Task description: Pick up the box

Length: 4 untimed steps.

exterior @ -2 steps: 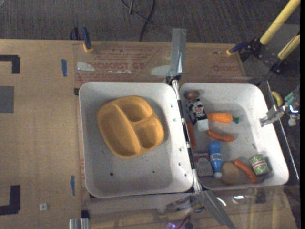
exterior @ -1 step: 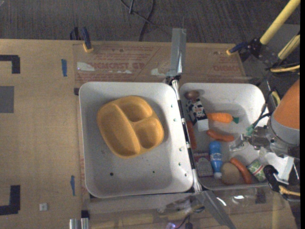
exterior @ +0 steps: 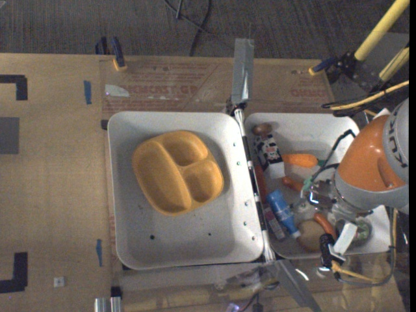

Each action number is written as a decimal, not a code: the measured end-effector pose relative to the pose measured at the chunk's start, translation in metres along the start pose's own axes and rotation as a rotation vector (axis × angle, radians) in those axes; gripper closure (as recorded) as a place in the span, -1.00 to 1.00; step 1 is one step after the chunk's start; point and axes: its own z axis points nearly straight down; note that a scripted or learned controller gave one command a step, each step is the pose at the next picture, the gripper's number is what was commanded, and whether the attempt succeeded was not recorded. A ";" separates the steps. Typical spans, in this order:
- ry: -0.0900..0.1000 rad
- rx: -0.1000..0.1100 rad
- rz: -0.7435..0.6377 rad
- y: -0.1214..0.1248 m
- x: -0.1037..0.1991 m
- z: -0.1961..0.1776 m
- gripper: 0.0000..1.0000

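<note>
While the arm [exterior: 377, 164] is reaching in from the right over the right bin [exterior: 305, 123], its wrist is covering that bin's right half, and I cannot tell how the jaws are standing. A small box [exterior: 270, 155] with dark printing is lying near the bin's left wall, just beside an orange piece [exterior: 299, 160] and above a blue bottle [exterior: 281, 210]. A yellow divided tray [exterior: 178, 171] is sitting in the left bin [exterior: 136, 239] on the tabletop [exterior: 52, 174].
</note>
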 end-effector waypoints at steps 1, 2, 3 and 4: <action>0.003 0.002 0.002 0.001 0.001 -0.008 1.00; -0.003 0.011 0.516 0.034 0.027 -0.047 1.00; 0.004 0.000 0.559 0.012 -0.028 -0.003 1.00; 0.002 0.003 0.558 0.011 -0.028 -0.001 -1.00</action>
